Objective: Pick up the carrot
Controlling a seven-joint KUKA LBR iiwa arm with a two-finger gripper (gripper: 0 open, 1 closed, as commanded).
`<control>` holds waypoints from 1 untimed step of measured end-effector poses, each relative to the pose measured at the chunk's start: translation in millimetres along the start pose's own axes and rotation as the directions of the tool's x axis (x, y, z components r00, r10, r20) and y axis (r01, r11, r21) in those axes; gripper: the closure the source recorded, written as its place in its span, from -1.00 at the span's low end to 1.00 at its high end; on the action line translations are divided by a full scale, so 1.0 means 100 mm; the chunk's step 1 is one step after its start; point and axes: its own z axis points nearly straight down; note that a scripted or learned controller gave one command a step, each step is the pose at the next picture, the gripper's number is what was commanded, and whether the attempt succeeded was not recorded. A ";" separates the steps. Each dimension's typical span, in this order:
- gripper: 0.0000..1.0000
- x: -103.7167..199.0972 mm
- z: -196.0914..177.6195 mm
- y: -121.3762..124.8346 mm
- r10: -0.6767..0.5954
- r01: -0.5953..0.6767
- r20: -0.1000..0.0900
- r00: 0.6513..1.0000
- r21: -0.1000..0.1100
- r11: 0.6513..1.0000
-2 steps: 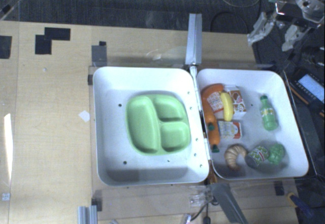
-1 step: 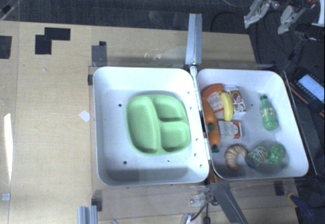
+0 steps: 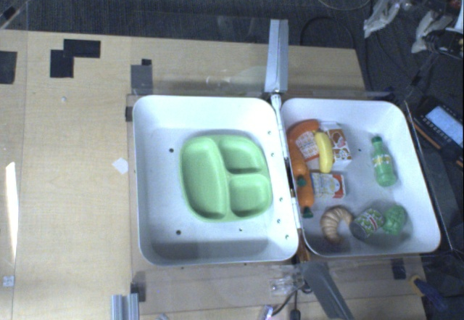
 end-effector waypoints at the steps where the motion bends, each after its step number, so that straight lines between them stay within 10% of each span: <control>1: -1.00 -0.30 0.00 0.10 0.317 -0.317 0.000 0.948 0.001 0.948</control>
